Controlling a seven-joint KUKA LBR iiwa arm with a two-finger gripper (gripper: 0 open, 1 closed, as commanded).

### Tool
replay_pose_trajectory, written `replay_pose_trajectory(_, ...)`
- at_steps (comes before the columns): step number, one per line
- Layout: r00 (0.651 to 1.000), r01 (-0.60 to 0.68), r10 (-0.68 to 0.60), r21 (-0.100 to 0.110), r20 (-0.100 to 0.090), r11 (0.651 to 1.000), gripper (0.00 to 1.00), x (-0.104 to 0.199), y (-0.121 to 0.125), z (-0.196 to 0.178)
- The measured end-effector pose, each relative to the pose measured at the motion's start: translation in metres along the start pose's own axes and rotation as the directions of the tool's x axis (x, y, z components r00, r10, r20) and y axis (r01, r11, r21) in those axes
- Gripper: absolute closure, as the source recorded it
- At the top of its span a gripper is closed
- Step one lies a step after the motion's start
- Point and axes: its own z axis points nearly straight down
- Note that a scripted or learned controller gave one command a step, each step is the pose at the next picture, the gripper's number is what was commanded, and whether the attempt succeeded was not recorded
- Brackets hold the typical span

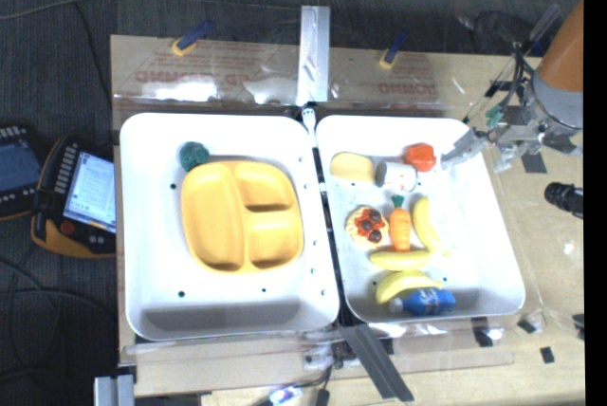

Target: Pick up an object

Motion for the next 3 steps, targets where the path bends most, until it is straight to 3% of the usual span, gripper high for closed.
replay_pose_trajectory(1, 1.000, -0.006, 0.006, -0.001, 0.000, 1.000, 0.00, 0.050, -0.026, 0.135)
replay_pose_trajectory(2, 1.000, -0.005, 0.005, -0.001, -0.001, 1.000, 1.00, 0.051, -0.026, 0.126)
replay_pose_trajectory(3, 0.998, -0.064, 0.064, 0.000, 0.003, 0.998, 1.00, 0.105, -0.004, -0.009)
